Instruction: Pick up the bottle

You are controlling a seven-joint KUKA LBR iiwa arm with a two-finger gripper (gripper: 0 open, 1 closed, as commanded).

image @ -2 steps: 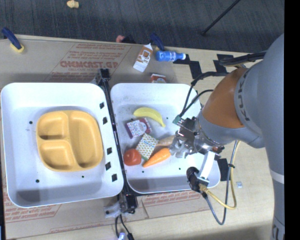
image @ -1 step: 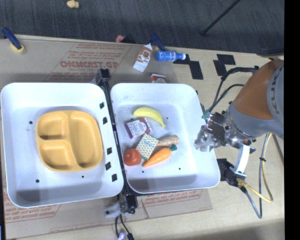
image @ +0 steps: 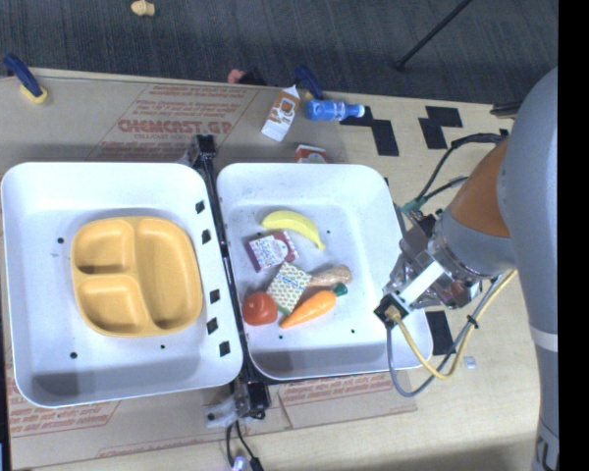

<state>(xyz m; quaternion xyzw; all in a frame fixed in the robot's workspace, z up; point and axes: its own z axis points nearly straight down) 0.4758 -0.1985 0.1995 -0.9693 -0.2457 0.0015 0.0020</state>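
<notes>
A small blue bottle (image: 332,110) lies on its side on the cardboard behind the right bin (image: 373,180), outside both bins. Inside the right bin a tan, bottle-like thing with a green end (image: 332,278) lies beside an orange carrot (image: 311,308). My gripper (image: 414,253) hangs over the right bin's right rim, apart from all the things in the bin and far from the blue bottle. Nothing shows in its grasp.
The right bin also holds a banana (image: 294,228), a red packet (image: 271,251), a patterned box (image: 289,287) and a red tomato (image: 259,309). A yellow divided plate (image: 135,273) fills the left bin (image: 29,194). A small carton (image: 281,113) lies near the blue bottle.
</notes>
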